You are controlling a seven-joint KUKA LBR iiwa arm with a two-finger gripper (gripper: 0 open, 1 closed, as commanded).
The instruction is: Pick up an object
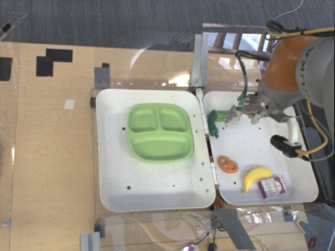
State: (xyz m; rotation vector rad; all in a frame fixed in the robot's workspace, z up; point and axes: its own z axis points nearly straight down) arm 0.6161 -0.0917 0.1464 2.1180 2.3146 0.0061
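Three loose: pretzel (227, 164) | banana (256, 177) | red packet (272, 186)

Robotics lab, not a home. Grey-and-orange industrial arm (293, 67) with loose cables reaches over a wooden bench (47, 140) holding two white bins (157, 200) side by side. Black tape markers (52, 60) on the benchtop, clear plastic guard and metal brackets around the bins, grey office carpet (131, 9) behind. Toy-like props: green divided plate (159, 132), banana (256, 177), pretzel (227, 164).
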